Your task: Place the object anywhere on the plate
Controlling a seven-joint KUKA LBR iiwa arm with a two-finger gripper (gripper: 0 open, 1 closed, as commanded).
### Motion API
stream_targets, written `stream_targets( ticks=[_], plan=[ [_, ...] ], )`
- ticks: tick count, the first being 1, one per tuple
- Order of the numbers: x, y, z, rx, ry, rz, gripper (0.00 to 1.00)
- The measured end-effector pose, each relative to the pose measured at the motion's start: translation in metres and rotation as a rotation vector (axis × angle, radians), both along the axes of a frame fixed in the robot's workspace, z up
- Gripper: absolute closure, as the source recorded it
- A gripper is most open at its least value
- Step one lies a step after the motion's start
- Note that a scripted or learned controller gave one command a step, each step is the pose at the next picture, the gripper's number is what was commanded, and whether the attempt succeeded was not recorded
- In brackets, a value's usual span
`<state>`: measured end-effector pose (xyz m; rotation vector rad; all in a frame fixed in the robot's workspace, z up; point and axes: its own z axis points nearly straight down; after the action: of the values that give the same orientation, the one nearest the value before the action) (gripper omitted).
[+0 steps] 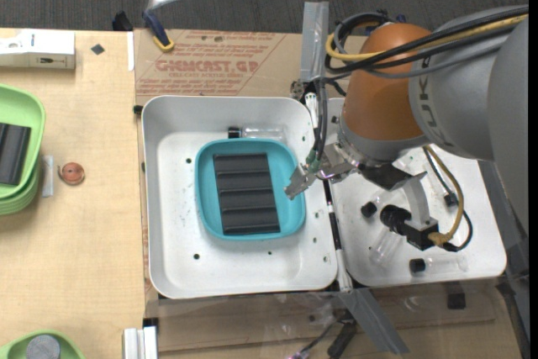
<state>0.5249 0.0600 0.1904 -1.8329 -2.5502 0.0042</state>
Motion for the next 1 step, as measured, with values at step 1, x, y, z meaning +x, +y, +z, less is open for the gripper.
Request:
stream_targets(
  ticks=[1],
  plan=[
    [0.0172,-0.0702,0.0002,-0.001,-0.001,0.004,0.00]
  ],
)
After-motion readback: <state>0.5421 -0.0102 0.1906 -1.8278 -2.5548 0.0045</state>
